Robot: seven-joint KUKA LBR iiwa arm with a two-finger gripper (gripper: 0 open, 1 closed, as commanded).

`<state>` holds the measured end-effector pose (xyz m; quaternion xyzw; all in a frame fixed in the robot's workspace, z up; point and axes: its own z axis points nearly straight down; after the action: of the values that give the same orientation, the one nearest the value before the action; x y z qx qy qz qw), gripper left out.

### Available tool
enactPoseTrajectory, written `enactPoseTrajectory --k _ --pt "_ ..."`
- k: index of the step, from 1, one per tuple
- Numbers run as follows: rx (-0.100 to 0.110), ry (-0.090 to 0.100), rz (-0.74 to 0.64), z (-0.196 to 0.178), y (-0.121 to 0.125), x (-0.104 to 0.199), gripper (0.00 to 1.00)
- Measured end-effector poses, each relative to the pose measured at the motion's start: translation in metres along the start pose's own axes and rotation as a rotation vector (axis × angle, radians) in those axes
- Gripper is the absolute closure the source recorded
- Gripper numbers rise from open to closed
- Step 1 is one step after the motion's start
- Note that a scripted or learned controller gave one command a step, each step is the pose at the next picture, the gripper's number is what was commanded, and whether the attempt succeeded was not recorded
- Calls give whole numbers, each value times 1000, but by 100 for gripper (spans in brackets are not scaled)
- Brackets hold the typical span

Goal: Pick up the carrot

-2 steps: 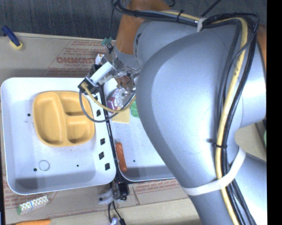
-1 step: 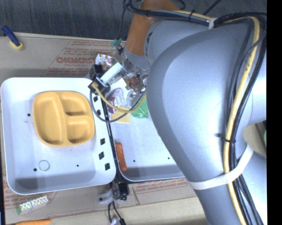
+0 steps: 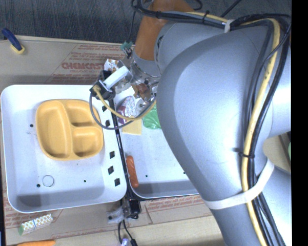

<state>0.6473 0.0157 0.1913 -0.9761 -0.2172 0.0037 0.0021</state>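
The carrot [image 3: 131, 171] is not being held by anything. It is lying bare on the floor of the right bin [image 3: 159, 188], just to the right of the lower right corner of the yellow divided tray [image 3: 69, 128], with only the two bins' adjoining walls between them. It is lying lengthwise along that wall, close against it.

The gripper [image 3: 127, 100] is being kept above and to the right of the tray's upper right corner, so the carrot is well apart from it, on the far side of that corner. The tool is being crowded there by cables and by a small heap of things: a wrapped pinkish item [image 3: 128, 106], a pale yellow slab [image 3: 134, 127] and something green [image 3: 152, 118]. Whether the tool is spread or pressed together cannot be told, and nothing orange is being seen in it.

Judged from this, no part of the pick is being shown as done. The whole of it is being left: the tool being brought down past the tray's right side to the carrot, the grasp being made, and the carrot being lifted. The nearness of the wall is likely to be making that grasp awkward.
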Motion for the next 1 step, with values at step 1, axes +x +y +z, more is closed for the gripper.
enactPoseTrajectory --k 1 --pt "4 -4 -7 -10 -1 0 100"
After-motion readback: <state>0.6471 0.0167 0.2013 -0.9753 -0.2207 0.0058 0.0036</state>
